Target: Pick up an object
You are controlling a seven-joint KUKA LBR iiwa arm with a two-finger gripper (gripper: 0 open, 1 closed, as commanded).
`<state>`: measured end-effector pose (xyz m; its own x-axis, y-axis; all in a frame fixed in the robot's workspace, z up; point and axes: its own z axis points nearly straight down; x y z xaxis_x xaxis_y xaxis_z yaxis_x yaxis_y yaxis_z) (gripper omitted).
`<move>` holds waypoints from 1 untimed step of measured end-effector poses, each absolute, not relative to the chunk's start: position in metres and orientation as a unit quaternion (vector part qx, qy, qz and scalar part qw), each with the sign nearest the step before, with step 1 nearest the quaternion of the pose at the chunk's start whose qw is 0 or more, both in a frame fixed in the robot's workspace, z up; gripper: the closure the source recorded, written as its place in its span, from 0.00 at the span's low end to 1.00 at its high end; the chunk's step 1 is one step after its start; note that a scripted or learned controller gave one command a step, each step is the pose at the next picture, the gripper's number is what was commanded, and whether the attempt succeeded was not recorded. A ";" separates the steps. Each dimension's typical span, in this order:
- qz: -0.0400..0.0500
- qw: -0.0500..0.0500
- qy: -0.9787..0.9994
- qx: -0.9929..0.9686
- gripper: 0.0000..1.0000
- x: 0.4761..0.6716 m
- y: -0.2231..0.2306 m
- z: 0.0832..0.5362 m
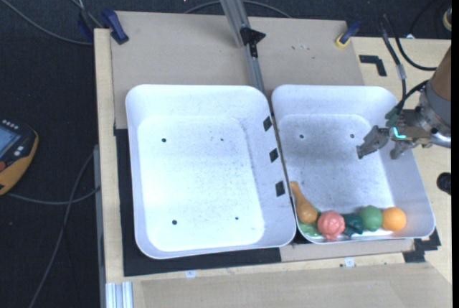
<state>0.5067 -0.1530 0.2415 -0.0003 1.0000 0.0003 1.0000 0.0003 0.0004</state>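
Hovering over right bin (pixel 344 102): gripper (pixel 386 143), fingers spread, holding nothing; pink ball (pixel 330 223), green ball (pixel 371 216), orange ball (pixel 394 218) along its near wall.

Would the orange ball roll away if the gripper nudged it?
Probably a little: the orange ball looks round and smooth. It sits against the right bin's near wall beside a green ball, so it likely stays wedged.

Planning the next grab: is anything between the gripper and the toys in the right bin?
Nothing visible. The gripper hangs over the right bin; only bare bin floor lies between it and the toys bunched along the near wall.
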 end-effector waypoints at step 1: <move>0.000 0.000 0.707 0.707 0.00 0.507 -0.153 0.241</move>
